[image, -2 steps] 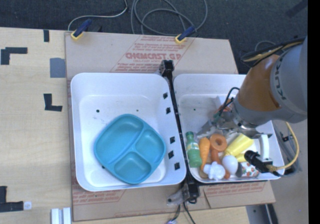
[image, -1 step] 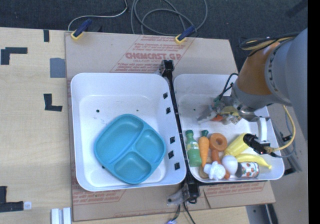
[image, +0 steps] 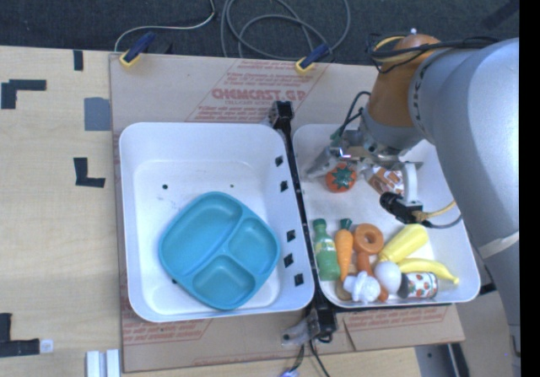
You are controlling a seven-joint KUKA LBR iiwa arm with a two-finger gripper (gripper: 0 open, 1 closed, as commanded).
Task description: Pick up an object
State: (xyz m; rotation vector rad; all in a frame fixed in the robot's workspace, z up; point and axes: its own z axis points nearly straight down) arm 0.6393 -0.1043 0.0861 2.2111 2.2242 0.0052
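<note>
My gripper (image: 341, 161) is low in the back part of the right bin (image: 447, 198), directly over a small red tomato (image: 340, 180) with a green top. The tomato looks to be resting on the bin floor, touching or just under the gripper's tip. Nearer the front of the same bin lie a green bottle (image: 326, 250), a carrot (image: 344, 246), an orange ring (image: 368, 238), two yellow bananas (image: 408, 241), a white ball (image: 386, 272) and a small can (image: 418, 285). A patterned packet (image: 389, 179) lies partly under the wrist.
The left bin (image: 143, 164) holds a blue divided plate (image: 219, 250). A black divider (image: 291, 190) runs between the bins. The grey arm and its orange band (image: 396, 88) cover the right bin's back right corner. Cables lie beyond the bench.
</note>
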